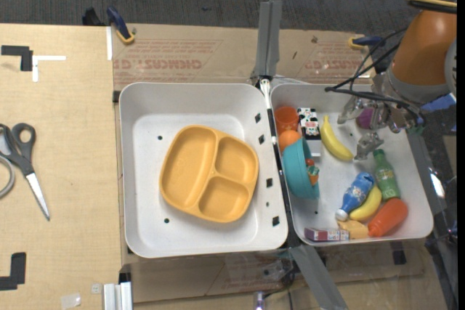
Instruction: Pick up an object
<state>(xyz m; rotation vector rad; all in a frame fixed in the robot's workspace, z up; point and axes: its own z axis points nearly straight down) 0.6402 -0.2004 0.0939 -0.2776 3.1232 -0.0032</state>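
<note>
Bins sit side by side on the desk (pixel 58 178). The left bin (pixel 138 178) holds a yellow-orange divided plate (pixel 209 173) with three compartments, lying flat near the middle and turned a little off square. The right bin (pixel 421 178) holds the loose things that could be picked.

Along the right bin's left wall stand an orange cup (pixel 285 117) and, just beside it, a small black-and-white box (pixel 309 123). Below them a teal bowl (pixel 299 169) is tipped on its edge against the divider, with an orange ball (pixel 289 138) at its upper rim. A banana (pixel 334 141) lies in the upper middle, its long axis running from upper left to lower right, curved side toward the bin's right. A green bottle (pixel 384 175) lies near the right wall, long axis nearly up and down the view, cap toward the top. A blue and white bottle (pixel 355 194) lies slantwise, its white cap pointing to the lower left. Touching it is a second banana (pixel 368 205), and beside that an orange-red carrot-like piece (pixel 388 218) slanting from lower left to upper right. A small flat pack (pixel 326 234) lies against the bin's near wall.

The arm (pixel 429 47) reaches over the right bin's upper right corner. The gripper (pixel 369 145) hangs above the bin floor between the first banana and the green bottle. Whether the fingers are open or closed cannot be told; nothing is seen between them.
</note>
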